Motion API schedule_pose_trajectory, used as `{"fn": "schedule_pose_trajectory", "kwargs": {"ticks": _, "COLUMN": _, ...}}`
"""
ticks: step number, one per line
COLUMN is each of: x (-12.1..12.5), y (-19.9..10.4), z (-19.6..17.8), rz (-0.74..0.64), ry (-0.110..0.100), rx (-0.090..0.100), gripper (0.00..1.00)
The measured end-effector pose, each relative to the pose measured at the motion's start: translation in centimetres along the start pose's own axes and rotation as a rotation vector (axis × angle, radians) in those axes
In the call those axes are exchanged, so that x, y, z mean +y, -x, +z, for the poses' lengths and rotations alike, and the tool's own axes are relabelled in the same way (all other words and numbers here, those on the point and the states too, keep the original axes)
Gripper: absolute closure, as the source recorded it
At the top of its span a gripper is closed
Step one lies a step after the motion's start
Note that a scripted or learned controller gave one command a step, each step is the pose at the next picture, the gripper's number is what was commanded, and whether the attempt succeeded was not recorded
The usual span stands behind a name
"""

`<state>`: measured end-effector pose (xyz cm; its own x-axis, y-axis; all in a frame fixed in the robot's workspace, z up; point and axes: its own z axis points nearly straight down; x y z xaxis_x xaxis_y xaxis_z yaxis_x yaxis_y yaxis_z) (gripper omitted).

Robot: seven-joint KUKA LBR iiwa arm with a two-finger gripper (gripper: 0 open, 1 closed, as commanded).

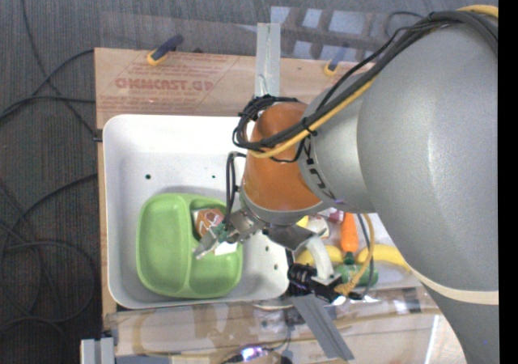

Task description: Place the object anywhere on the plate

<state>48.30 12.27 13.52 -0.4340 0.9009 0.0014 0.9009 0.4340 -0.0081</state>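
Mostly my own bulk [421,152] gets in the way: the grey casing covers the right-hand bin almost entirely, and that bin's walls are hard to trace. Right of the green plate [174,245], past my wrist, a few things peek out from under me: an orange carrot-like piece [349,234], a yellow banana-like shape [388,256] and something green [362,275] just below them. I cannot name them with any confidence, and each is cut off by my arm or by black cables.

The left white bin [162,152] is plain to see. The green plate lies in its near half, a squarish dish with a ridge splitting it into compartments. At the plate's upper right corner sits a small brown, rounded object [210,218] with a lighter patch on it; it looks to rest in the smaller upper compartment, though my pincer hides its right side.

My pincer [217,239] hangs over the plate's right edge, just below and touching or nearly touching the brown object. Pale and greenish bits at its tip blur together, so I cannot tell whether it is released or clenched, nor whether anything sits in it.

My orange band [275,164] stands above the plate's right side, with the wrist pointing steeply down and leaning toward the plate. Black cables and one yellow one [340,103] loop from the band back over my casing.
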Motion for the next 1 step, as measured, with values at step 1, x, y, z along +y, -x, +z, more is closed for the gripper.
{"fn": "schedule_pose_trajectory", "kwargs": {"ticks": 1, "x": -0.87, "y": 1.69, "z": 3.64, "rz": -0.020, "ry": -0.001, "rx": 0.001, "gripper": 0.00}}
